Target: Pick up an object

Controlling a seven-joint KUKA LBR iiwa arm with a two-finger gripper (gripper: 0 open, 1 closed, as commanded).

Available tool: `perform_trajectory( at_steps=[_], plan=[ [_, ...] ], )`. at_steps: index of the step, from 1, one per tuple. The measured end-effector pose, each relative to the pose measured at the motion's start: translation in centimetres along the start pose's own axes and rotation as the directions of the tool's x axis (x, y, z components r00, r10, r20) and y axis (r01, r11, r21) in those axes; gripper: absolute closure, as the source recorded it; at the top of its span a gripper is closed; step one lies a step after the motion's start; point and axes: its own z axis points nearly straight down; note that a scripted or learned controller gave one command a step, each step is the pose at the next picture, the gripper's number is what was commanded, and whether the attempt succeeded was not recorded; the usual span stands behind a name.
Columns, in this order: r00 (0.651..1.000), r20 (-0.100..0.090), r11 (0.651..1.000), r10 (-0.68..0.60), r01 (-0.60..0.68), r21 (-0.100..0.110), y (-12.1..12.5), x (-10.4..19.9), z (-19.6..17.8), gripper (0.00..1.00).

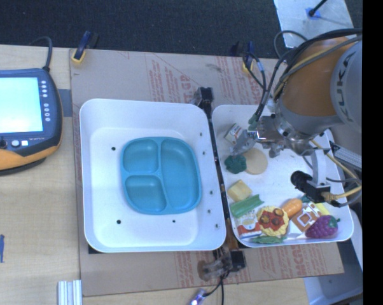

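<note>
End effector low over right bin, finger state impossible to tell, arm hiding bin's far corner, green lump just beside it, round pale piece partly covered.

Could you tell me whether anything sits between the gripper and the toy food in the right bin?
Nothing visible does. The gripper hangs over the far left part of the right bin, just above the dark green piece and the beige round piece. The other toys lie nearer the camera, off its path.
</note>
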Motion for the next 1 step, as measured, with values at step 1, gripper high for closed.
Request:
perform_trajectory(
  at_steps=[1],
  plan=[
    [1.000, 0.000, 1.000, 0.003, -0.003, 0.002, 3.46, -5.10, 9.31, 0.00]
  ],
)
